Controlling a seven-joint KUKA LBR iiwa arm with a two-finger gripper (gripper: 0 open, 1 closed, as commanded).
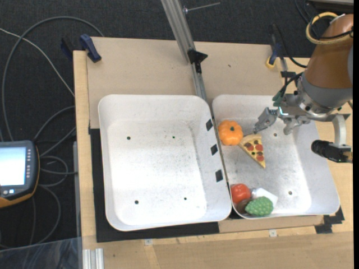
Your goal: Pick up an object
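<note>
approach step: hand (276, 120) hovers over right bin (303, 172), nothing picked yet.

hand looks open, fingers spread, nothing between them. nearest candidate is the pizza slice toy (254, 149), lying flat just below-left of the hand; orange pumpkin toy (230, 133) sits beside it near the divider. red tomato toy (240, 193) and green broccoli toy (259, 206) crowd the near corner. next move likely needs a descent, centring over one item, then closing. left bin (154, 161) holds no toys. no readable labels or writing.
</note>
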